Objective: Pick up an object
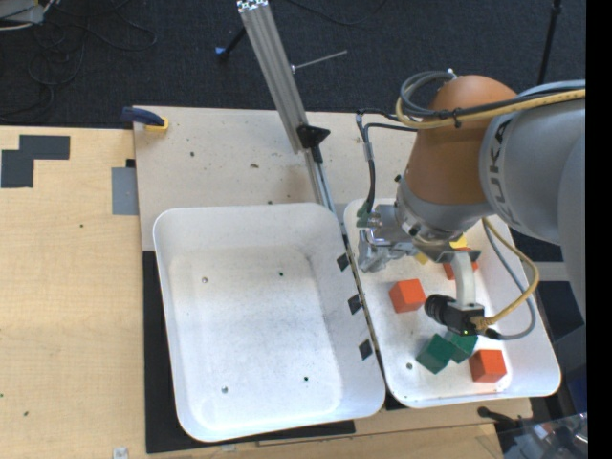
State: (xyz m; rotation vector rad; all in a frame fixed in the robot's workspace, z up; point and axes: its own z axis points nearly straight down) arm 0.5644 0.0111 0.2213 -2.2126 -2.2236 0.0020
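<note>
A light wooden tabletop point(67, 285) seen from above carries 2 shallow white bins side by side. The left bin point(253, 318) is larger and speckled with small dark marks. The right bin point(531, 376) holds several small blocks: an orange cube point(407, 295) near its middle, a dark green block point(438, 354) touching a lighter green block point(463, 344) toward the near edge, another orange cube point(489, 365) just beside those, and a small orange piece point(451, 269) partly hidden under the arm. The grey arm point(535, 161) with its orange band point(457, 146) reaches in from the right and hangs over the far part of the right bin. Its tool point(381, 248) sits low near the bin's left wall, just beside the middle orange cube; whether it is open or closed cannot be told. A slanted metal bar point(282, 79) rises behind the bins.
</note>
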